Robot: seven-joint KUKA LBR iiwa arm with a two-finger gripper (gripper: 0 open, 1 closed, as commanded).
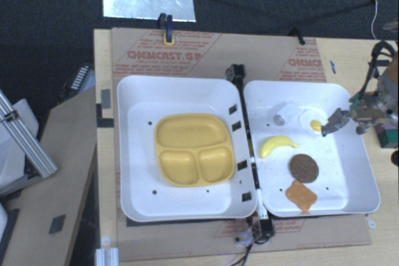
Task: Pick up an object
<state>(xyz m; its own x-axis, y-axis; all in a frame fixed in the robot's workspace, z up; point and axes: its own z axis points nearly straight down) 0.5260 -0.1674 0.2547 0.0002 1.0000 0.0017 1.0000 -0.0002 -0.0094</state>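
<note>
The orange piece (302, 195) lies untouched while the hand (345, 120), whose spread cannot be told, approaches and must descend.

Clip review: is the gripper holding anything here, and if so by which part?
Nothing is held. The gripper hangs over the right bin, beside the fried egg, with nothing between its fingers.

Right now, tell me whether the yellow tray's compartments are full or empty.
Empty: the yellow tray in the left bin shows bare compartments.
</note>
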